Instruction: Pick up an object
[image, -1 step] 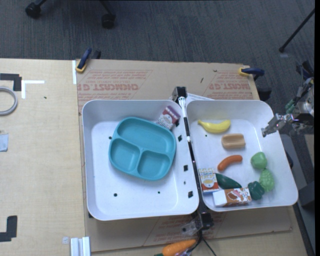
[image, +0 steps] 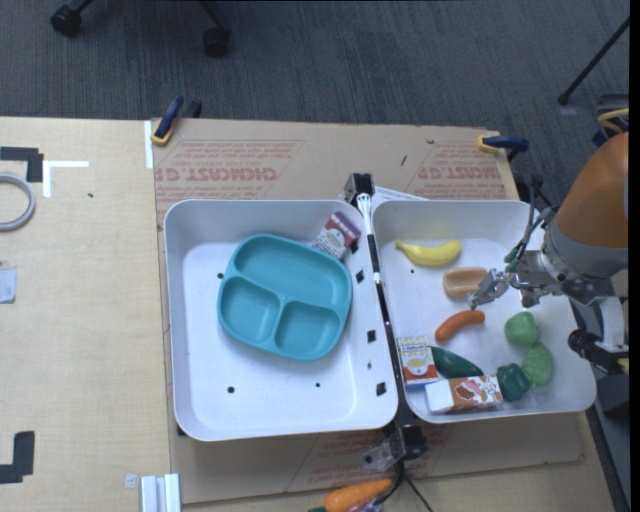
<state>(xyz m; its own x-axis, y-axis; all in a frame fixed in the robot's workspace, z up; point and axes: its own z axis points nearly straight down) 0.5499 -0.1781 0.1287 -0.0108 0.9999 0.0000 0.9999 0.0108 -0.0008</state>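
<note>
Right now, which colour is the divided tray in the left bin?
Turquoise blue; the divided tray shows clearly in the camera view.

Two bins sit side by side on the surface. The left bin (image: 190, 390) holds a divided tray (image: 285, 297), with a small packet (image: 337, 235) behind it at the far right corner. The right bin (image: 455, 212) holds a banana (image: 430, 252) at the far side, a sausage (image: 459, 324) centrally, and cartons (image: 463, 393) along the near wall.

- My arm (image: 600, 215) comes in from the right side, orange band up top with the grey wrist below it.
- I'm angled down and to the left.
- My gripper (image: 492, 290) hangs low, fingers (image: 487, 293) slightly parted, nothing between them.
</note>
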